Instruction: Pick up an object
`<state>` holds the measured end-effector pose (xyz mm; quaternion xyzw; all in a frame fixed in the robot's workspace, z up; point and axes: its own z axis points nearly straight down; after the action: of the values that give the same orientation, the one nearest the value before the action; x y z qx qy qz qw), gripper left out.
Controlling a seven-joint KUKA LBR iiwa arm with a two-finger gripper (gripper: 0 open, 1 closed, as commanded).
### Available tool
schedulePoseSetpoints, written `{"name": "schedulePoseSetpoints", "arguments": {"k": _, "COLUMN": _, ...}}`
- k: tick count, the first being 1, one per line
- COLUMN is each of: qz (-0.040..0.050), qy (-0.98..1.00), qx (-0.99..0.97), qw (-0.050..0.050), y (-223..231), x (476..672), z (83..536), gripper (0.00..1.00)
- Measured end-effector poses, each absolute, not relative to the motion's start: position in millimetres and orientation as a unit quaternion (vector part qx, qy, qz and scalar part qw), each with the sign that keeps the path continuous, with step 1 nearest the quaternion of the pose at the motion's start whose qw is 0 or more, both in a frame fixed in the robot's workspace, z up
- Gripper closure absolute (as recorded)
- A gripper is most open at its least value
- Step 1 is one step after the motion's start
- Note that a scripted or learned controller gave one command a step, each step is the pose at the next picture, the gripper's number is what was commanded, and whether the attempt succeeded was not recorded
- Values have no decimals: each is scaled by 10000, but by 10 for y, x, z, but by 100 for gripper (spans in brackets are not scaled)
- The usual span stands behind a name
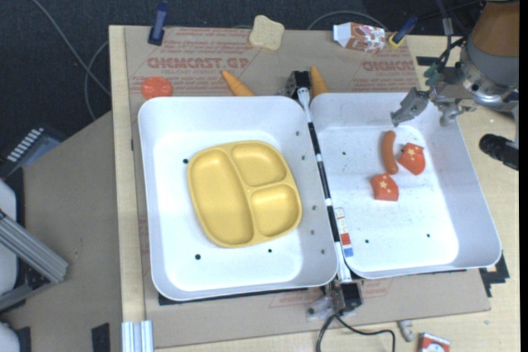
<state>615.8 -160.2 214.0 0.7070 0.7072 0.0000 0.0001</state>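
Hovering over the far right corner of the right bin (462,243), our claw (429,107) hangs with its fingers spread wide and nothing between them, so we judge the pick not yet made. The likely targets lie in that bin, just beside one another: a sausage (388,152), a red piece with a yellow star (412,158) and another red piece (385,187). The left bin (165,260) holds a yellow divided plate (244,192). On the cardboard (198,62) covering the worktop we read red print, "CHEMCAST", repeated.
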Motion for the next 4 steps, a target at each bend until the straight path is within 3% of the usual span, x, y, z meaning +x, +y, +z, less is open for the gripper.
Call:
{"name": "schedulePoseSetpoints", "arguments": {"k": 1, "qz": -6, "qy": 7070, "qx": 7072, "qw": -11, "y": -1306, "x": 5871, "z": 865, "gripper": 0}}
{"name": "schedulePoseSetpoints", "arguments": {"k": 2, "qz": 5, "qy": 7068, "qx": 7074, "qw": 8, "y": -1311, "x": 5884, "z": 978, "gripper": 100}}
{"name": "schedulePoseSetpoints", "arguments": {"k": 3, "qz": 4, "qy": 7068, "qx": 7074, "qw": 6, "y": -1310, "x": 5883, "z": 975, "gripper": 0}}
{"name": "schedulePoseSetpoints", "arguments": {"k": 4, "qz": 10, "qy": 7066, "qx": 7076, "qw": 18, "y": -1310, "x": 5889, "z": 1077, "gripper": 100}}
